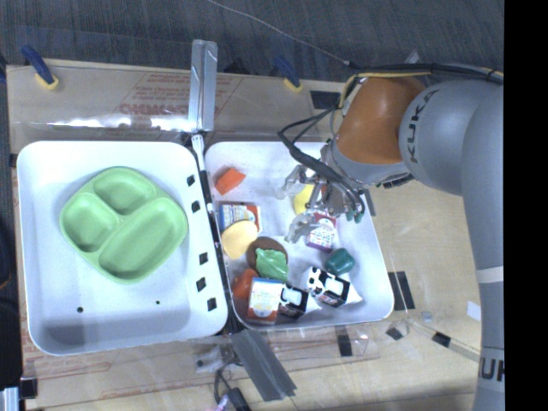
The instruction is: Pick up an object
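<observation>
My gripper [299,204] hangs low over the right bin [257,154], at its right middle, with the arm's orange band just above it. Its two metal fingers [294,181] stand apart, so it is open. A small yellow object [303,197] lies in the gap between them; I cannot tell whether they touch it. A pink and white packet [322,235] sits just right of the lower finger. Further down lie a dark green piece [340,261] and a black and white toy [330,288].
The right bin also holds an orange piece [229,179], a yellow round item [239,239], green leafy food [272,264], a red item [244,282] and a small carton [264,300]. A green divided plate [124,221] lies in the left bin [51,315].
</observation>
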### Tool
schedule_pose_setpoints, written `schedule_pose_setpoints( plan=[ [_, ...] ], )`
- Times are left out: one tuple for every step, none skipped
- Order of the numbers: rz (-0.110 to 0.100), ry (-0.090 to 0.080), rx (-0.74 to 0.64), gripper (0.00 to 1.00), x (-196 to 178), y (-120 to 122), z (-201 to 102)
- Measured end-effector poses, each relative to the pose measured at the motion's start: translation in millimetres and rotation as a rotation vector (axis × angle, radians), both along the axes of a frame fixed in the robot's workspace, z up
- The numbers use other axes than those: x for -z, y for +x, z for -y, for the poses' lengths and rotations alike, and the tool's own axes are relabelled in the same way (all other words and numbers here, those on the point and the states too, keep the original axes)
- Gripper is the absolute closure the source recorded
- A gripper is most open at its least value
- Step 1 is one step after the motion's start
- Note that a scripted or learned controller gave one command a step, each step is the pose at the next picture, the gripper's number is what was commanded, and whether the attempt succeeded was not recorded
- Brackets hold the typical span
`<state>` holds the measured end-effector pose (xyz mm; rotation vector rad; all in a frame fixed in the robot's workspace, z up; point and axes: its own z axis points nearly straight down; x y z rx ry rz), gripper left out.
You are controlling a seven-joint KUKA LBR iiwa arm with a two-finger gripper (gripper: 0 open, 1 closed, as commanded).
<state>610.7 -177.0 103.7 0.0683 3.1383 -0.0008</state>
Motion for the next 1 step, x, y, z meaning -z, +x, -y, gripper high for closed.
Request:
schedule_pose_setpoints(
  plan=[
    [-0.002,0.001,0.032,0.00,10.7,-2.6,-3.6]
  ],
)
